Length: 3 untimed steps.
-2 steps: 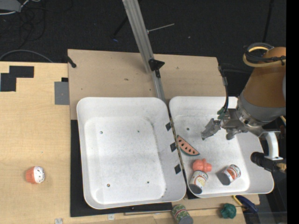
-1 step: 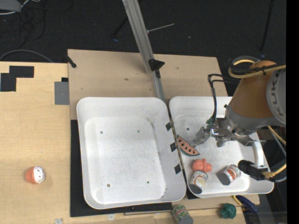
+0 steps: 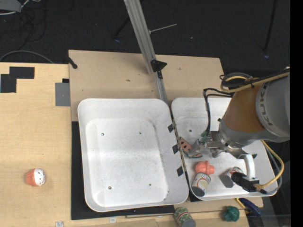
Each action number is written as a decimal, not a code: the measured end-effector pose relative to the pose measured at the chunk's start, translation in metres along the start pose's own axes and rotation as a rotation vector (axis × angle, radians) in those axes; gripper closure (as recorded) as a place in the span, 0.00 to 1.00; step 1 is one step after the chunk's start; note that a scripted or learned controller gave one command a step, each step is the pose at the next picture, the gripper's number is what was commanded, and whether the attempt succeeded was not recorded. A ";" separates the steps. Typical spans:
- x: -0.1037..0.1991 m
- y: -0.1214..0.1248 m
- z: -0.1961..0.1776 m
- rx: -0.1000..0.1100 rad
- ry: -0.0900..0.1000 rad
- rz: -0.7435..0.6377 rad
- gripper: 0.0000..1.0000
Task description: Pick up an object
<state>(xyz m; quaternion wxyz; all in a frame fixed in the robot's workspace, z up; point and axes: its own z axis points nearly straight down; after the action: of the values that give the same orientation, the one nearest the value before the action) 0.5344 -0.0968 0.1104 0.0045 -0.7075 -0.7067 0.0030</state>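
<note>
End effector (image 3: 202,145), grip unclear, hangs by the brown piece (image 3: 186,147), while the can (image 3: 202,181) lies pointing nearward.

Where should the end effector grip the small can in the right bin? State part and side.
Probably across the middle of the can, from above: it lies on its side, the pink object crowds its far end and the bin rim its near end.

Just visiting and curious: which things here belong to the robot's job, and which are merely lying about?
In play: gripper, right bin, orange lump, can, brown piece.
Lying about: orange-white ball, green lump, tin on the bench edge.
</note>
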 end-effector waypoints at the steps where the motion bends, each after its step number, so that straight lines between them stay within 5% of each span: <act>1: -0.003 0.001 -0.013 -0.005 -0.001 0.007 1.00; 3: -0.017 -0.003 -0.120 -0.013 -0.003 -0.001 1.00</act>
<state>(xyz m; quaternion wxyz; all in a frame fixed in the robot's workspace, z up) 0.5327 -0.1136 0.2304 -0.0011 -0.7072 -0.7071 -0.0007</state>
